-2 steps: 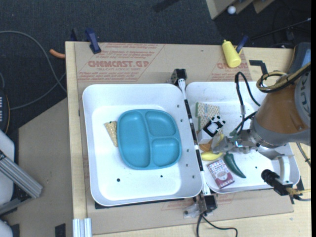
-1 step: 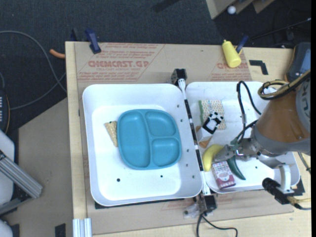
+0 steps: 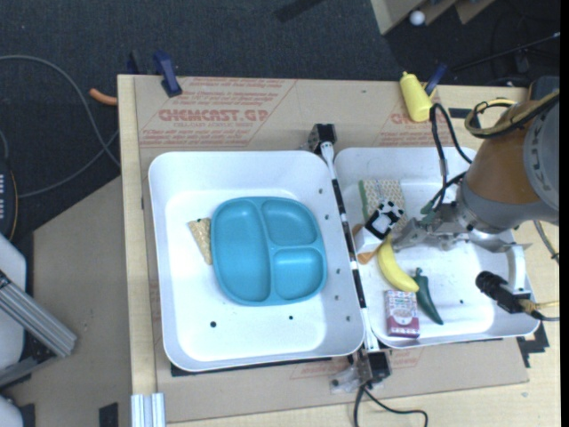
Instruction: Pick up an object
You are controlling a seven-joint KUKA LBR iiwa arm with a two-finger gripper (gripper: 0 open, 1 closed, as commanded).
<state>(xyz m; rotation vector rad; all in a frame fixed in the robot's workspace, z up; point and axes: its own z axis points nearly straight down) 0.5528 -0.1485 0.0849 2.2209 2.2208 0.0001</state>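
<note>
At the near edge of the right bin (image 3: 444, 332) lies a small pink-and-white packet (image 3: 402, 313), flat on the floor of the bin, and just right of it a dark green pepper (image 3: 428, 297) with its stem end pointing away. Touching the packet's far end is a yellow banana (image 3: 394, 269), curved, lying on its side. Farther back sit a small black-and-white toy (image 3: 384, 218) and a speckled green pad (image 3: 382, 191) against the far wall. The claw (image 3: 425, 229) is low in this bin, just right of the toy and above the banana, but whether it is parted or closed cannot be told from this slanted view, and nothing is plainly seen in it. The left bin (image 3: 169, 238) holds a blue divided plate (image 3: 267, 249) with a tan cracker-like piece (image 3: 201, 234) tucked under its left edge. As for what to lift, the banana looks the best choice: probably a light plastic fruit, stiff, with a smooth skin that may slip, so it is best taken across its thick middle, where the sides are nearly parallel, not near the tapered tips. The packet is thin and flat, hard to get under; the pepper is narrow and may roll. The toy is close but irregular. All this stands on a pale bench (image 3: 222, 105).
</note>
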